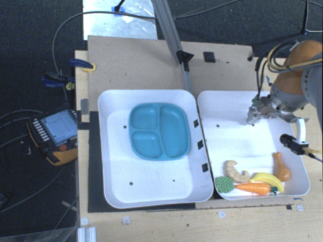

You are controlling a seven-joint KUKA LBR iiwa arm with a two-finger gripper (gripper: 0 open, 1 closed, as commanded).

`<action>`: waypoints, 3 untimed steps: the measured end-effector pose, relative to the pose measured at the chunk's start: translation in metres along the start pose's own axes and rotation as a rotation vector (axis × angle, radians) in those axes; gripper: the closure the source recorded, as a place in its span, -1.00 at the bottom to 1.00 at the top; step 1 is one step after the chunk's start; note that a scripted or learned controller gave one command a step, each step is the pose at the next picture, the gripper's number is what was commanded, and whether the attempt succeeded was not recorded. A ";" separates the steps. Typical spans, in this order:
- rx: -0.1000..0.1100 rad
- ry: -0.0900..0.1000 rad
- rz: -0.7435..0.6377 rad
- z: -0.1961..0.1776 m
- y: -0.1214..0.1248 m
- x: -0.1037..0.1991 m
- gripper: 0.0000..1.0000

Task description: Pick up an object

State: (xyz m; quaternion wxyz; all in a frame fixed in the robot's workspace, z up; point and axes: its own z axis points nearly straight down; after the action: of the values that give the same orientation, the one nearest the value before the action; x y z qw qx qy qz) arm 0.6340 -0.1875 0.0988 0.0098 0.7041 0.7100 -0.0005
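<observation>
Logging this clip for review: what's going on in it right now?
The gripper of a single arm hovers over the upper part of the right bin, with nothing visibly between its fingers. The toy food sits untouched along that bin's lower edge: a banana, carrot, broccoli, drumstick and a beige piece. The left bin holds a blue divided plate.

The right bin's (pixel 212 135) middle floor lies open; toy food (pixel 252 178) crowds its near edge.
</observation>
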 end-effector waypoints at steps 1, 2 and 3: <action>0.006 0.013 0.003 -0.046 0.006 -0.006 1.00; 0.005 0.013 0.002 -0.091 0.011 -0.005 1.00; 0.003 0.012 0.001 -0.157 0.017 -0.003 1.00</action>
State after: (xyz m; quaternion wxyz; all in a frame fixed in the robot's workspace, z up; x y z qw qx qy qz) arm 0.6493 -0.1885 0.2557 0.0046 0.7044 0.7098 0.0026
